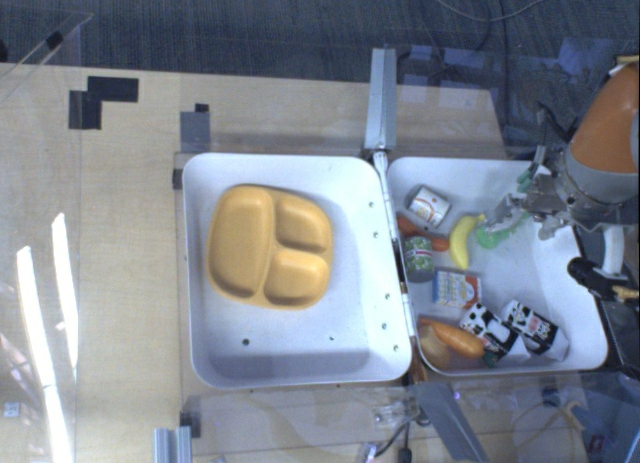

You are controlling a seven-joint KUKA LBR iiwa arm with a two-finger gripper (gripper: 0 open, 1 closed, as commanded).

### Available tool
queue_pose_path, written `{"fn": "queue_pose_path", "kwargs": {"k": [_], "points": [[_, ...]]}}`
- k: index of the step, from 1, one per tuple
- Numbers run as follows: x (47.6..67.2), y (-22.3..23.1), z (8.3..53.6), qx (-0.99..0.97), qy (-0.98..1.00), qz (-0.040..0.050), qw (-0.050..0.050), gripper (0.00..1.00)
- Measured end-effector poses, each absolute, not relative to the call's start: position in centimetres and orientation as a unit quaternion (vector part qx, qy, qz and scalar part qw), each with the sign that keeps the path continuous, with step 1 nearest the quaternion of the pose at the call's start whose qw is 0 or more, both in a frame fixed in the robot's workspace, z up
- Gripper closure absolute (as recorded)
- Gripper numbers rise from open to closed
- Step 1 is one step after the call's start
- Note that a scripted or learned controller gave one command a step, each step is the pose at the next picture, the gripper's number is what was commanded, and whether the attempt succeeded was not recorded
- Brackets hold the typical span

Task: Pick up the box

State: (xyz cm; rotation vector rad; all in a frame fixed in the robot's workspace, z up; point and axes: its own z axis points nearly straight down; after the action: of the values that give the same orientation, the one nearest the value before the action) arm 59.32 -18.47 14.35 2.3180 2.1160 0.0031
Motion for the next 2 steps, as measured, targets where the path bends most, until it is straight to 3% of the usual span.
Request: {"fn": "queue_pose_path", "kwargs": {"k": [1, 2], "points": [[61.2, -16.5, 15.9, 0.705, 0.709, 0.0017, 0.003, 0.00], [54.4, -14.7, 15.2, 0.761, 0.649, 0.0018, 0.002, 0.00]]}}
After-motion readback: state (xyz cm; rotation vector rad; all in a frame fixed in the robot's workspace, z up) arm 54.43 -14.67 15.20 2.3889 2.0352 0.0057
